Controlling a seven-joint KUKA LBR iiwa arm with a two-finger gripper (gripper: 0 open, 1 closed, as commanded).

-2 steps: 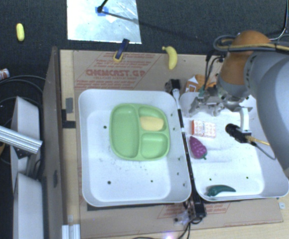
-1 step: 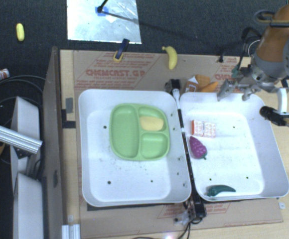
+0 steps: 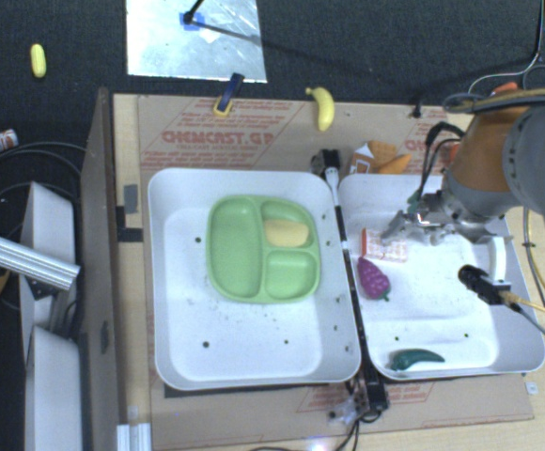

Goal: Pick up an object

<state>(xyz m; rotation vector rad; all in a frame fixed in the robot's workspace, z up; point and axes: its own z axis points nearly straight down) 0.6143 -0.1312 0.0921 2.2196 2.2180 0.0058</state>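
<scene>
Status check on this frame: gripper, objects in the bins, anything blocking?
Gripper low in right bin, above red-and-white packet. Purple grape bunch and green pepper loose nearby. Green divided plate in left bin. Nothing blocking.

A robotics lab: two white bins (image 3: 254, 369) sit on a cardboard-topped table (image 3: 254, 130) over dark carpet (image 3: 47, 17), with loose cables (image 3: 0, 195) at left and a cabled grey-and-orange arm (image 3: 507, 158) at right.
</scene>
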